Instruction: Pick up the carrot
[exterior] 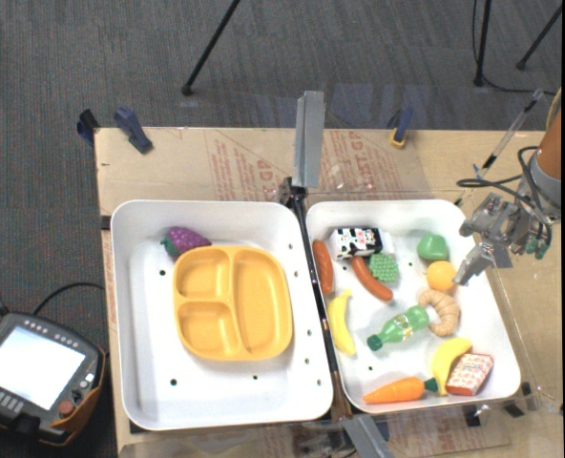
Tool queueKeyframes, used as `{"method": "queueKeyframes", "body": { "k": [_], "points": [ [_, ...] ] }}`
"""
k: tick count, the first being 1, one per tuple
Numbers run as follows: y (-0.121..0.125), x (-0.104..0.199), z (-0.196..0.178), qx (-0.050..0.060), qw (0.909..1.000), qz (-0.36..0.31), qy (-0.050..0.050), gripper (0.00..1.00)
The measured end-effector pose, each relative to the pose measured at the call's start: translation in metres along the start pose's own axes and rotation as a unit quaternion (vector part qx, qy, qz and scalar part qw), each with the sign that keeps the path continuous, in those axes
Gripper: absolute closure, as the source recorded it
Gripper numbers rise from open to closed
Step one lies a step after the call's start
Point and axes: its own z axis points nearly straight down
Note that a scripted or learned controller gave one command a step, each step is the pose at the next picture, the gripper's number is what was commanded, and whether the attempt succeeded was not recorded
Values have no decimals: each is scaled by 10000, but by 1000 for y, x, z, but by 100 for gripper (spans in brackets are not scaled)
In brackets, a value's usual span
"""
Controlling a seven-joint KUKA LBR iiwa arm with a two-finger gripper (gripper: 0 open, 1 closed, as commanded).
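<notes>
Lying against the right bin's (508, 337) front wall: carrot (395, 390).

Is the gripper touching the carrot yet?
Apart. The camera view shows the gripper at the right bin's upper right edge, near the orange ball, while the carrot lies at the bin's near edge, with other toys between.

On the worktop (216, 165), the left bin (135, 351) holds a divided plate (233, 303) at its centre, with grapes (185, 239) at the plate's 11 o'clock. In the right bin (407, 205), the carrot (394, 390) lies at 6 o'clock, a banana (342, 322) at 9 o'clock and a bottle (398, 329) in the middle.
</notes>
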Motion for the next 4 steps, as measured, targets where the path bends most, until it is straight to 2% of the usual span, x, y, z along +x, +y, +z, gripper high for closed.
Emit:
{"method": "queueKeyframes", "body": {
  "k": [1, 2, 3, 4],
  "points": [
    [10, -11, 148, 7, 9999, -112, 86, 0],
    [13, -16, 129, -9, 9999, -132, -6, 100],
    [7, -13, -13, -8, 9976, -689, -82, 100],
    [6, -10, -4, -3, 9976, -686, -1, 0]
  ]
}}
